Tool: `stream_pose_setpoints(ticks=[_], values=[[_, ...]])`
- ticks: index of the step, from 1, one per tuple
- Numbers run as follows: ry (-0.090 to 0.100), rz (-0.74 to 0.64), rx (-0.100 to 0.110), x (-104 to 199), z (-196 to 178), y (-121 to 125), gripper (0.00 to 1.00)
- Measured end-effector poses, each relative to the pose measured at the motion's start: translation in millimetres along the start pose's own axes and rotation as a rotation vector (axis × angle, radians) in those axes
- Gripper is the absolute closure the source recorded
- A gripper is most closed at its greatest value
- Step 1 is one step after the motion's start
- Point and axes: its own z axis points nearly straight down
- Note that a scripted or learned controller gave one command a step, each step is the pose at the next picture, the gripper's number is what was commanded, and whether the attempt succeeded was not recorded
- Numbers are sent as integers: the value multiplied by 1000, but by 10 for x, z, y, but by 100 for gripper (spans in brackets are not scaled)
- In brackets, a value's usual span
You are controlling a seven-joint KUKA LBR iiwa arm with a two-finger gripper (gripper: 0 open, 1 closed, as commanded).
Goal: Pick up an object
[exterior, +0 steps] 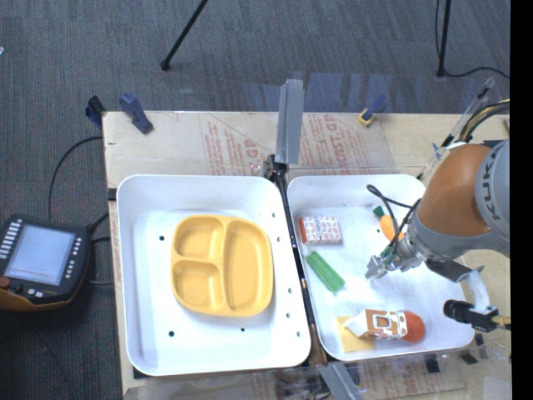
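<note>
My gripper [376, 268] hangs low over the middle of the right bin [358, 188], with the orange-banded arm [454, 194] reaching in from the right. A green stick-shaped object [325, 271] lies just left of the gripper, a short gap away. Further back and left sits a red-and-white patterned box [321, 229]. An orange piece [386, 222] lies behind the gripper, partly hidden by the arm. Near the front wall, a small carton with an orange-red end [386, 325] rests on a yellow slab [351, 337].
The left bin [137, 223] holds a yellow divided plate [222, 265]. A grey upright post [290, 123] stands behind the seam between the bins. A tablet-like pendant [37, 261] lies off the bench at the left. Clamps sit on the bench's back edge.
</note>
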Motion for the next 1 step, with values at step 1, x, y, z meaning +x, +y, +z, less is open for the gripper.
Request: stream_pose_setpoints(ticks=[1], values=[[1, -301, 1, -42, 1, -504, 100]])
